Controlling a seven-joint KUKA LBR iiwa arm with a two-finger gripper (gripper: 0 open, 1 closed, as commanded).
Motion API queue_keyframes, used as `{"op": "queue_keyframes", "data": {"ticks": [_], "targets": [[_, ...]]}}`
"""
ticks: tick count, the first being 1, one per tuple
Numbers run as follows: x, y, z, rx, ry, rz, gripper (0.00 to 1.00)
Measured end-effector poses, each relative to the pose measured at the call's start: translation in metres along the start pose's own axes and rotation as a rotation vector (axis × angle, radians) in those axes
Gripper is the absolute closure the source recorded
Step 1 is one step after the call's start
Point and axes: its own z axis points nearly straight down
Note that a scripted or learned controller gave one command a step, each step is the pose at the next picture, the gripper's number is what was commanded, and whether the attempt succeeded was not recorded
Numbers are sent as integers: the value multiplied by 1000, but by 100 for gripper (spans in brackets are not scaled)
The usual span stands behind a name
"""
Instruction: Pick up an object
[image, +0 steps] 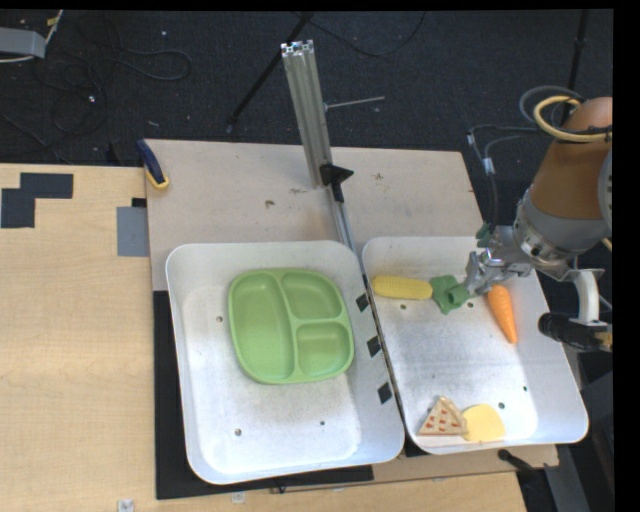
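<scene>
A green divided plate is lying in the left bin, sitting toward that bin's far half with its three compartments facing up. Between the two bins, near their far corners, a metal post is standing up from the bench and leaning slightly away. In the right bin, a yellow corn cob is lying on its side along the far edge, close to the left wall. Just to the right of the corn, a small green piece is sitting on the bin floor, and the gripper is hovering right at that piece's right side; whether the metal fingers are spread or closed, and whether they are gripping anything, cannot be told from this angle. Just to the right of the gripper, an orange carrot is lying with its tip pointing toward the near side. At the near edge of the right bin, a pizza slice is resting next to a yellow wedge, the two touching or nearly so. The grey arm is reaching in from the right, its wrist sitting above the far right corner of the right bin.
</scene>
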Motion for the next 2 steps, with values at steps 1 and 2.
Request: {"op": "queue_keyframes", "data": {"ticks": [1,2], "targets": [[4,-7,-49,0,0,0,100],[57,-19,-55,6,3,-4,100]]}}
